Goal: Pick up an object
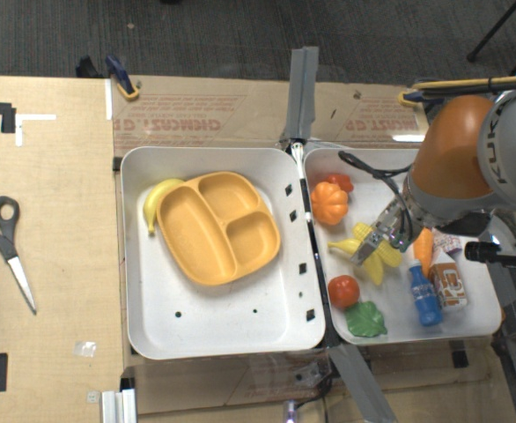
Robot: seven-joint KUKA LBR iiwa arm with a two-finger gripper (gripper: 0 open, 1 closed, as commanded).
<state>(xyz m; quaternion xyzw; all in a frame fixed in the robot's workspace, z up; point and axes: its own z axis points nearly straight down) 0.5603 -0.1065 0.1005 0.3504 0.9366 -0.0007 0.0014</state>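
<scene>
My gripper (387, 233) hangs low in the right bin (372, 170), right over a yellow toy (364, 247) lying near the bin's middle. Whether the toy is between the fingers is unclear. Around it lie an orange pumpkin (329, 203), a red piece (341, 183) behind it, a red tomato (343, 290), a green leafy toy (365, 321), a blue bottle (423, 296), an orange carrot (424, 250) and a small brown-and-white packet (449, 286). The grey arm with its orange band (456, 148) covers the bin's right rear part.
The left bin (152, 324) holds a yellow divided plate (218, 227) with a banana (155, 203) tucked at its left edge. Scissors (7, 245) lie on the wooden bench at far left. A grey divider bar (300, 95) runs between the bins at the back.
</scene>
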